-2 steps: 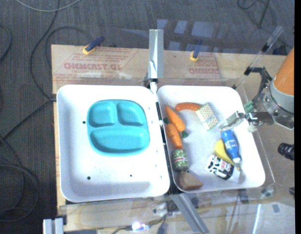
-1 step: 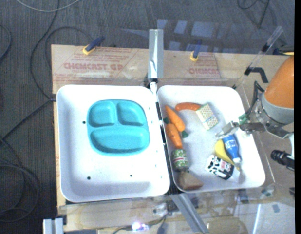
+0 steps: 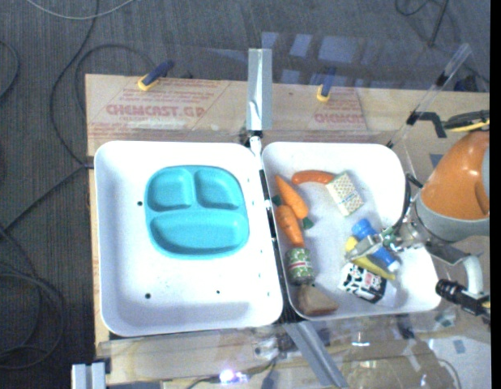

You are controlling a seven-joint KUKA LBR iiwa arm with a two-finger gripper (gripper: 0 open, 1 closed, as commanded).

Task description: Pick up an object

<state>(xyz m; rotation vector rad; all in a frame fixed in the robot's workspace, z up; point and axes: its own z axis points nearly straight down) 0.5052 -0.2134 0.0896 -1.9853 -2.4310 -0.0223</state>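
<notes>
My gripper (image 3: 370,248) reaches in from the right and hangs low over the right bin (image 3: 395,159), right at a blue object (image 3: 366,228) with a yellow piece beside it. Just below the gripper lies a black-and-white patterned item (image 3: 362,282). Two carrots (image 3: 289,211) rest along the bin's left wall, with an orange sausage shape (image 3: 314,177) and a small yellowish cracker box (image 3: 345,193) behind them. A green can (image 3: 299,264) and a brown piece (image 3: 317,301) lie at the front left. The arm hides part of the blue object.
The left bin (image 3: 121,298) holds a turquoise divided plate (image 3: 198,211). A metal divider post (image 3: 255,96) stands between the bins at the back. The orange wrist band (image 3: 460,186) looms over the right bin's right rim.
</notes>
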